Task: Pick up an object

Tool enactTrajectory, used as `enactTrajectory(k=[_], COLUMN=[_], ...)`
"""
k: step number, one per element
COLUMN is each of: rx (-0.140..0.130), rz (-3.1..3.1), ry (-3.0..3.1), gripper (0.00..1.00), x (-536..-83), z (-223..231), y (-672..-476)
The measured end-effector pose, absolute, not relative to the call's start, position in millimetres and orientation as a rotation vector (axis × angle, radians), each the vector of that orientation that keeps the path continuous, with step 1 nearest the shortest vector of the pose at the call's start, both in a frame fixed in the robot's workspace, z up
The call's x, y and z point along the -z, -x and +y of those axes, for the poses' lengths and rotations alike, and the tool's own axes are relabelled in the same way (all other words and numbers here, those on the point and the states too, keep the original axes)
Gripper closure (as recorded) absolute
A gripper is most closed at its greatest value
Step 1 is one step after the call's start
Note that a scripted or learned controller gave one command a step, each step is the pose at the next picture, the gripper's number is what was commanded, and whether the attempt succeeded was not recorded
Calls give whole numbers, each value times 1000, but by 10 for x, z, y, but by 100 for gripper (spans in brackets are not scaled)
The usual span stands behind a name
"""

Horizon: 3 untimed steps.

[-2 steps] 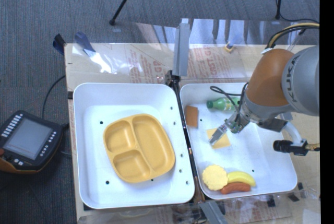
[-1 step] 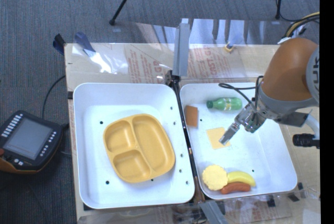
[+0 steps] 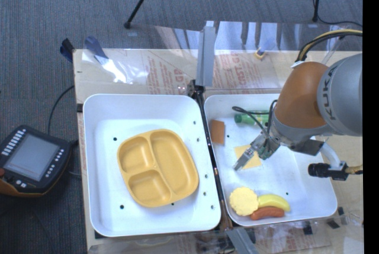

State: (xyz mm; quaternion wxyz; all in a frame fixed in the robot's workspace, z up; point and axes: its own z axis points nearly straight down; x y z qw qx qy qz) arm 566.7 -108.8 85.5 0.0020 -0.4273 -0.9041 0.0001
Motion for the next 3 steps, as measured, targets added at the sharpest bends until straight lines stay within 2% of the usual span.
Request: enactTrajectory(k=[1,2,3], rx=[2,2,-2], rz=[-2834,-2623,-2621], ry=[1344,1731,1730], gripper=[100,100,0], x=[-948,-1881,-1865], z=[-1091,-477,-484], y=[-5672,-6202,-6194])
